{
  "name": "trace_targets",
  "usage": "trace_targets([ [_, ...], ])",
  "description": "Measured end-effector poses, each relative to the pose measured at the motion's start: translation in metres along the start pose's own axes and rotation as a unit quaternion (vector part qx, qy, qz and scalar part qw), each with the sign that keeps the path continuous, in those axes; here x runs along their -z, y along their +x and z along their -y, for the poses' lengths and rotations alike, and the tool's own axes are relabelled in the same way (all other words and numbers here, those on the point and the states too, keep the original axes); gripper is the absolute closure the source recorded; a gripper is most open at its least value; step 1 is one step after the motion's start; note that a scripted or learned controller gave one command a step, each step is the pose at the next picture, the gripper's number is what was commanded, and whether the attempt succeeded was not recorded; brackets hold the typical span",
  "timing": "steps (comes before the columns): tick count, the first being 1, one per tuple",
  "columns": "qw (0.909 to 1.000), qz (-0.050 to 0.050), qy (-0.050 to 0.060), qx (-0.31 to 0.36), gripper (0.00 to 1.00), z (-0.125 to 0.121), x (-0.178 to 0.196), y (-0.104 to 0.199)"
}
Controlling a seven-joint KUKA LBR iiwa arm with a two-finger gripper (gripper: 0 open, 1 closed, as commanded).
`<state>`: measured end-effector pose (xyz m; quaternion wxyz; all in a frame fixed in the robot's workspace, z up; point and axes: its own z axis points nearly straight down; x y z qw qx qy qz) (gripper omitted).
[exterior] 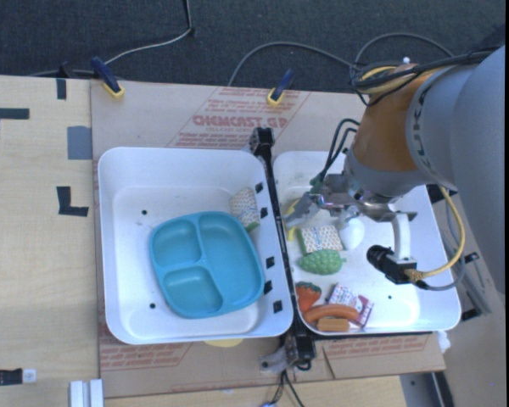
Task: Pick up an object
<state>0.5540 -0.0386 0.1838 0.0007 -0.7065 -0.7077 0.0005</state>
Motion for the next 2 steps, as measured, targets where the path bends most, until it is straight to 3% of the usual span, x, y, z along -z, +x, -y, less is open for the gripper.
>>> trace_targets([
  [1,1.0000,0.000,0.000,0.000,0.00,-0.017,0.000,-0.001],
  [2,1.0000,0.001,0.000,0.000,0.00,-0.107,0.000,-0.006],
])
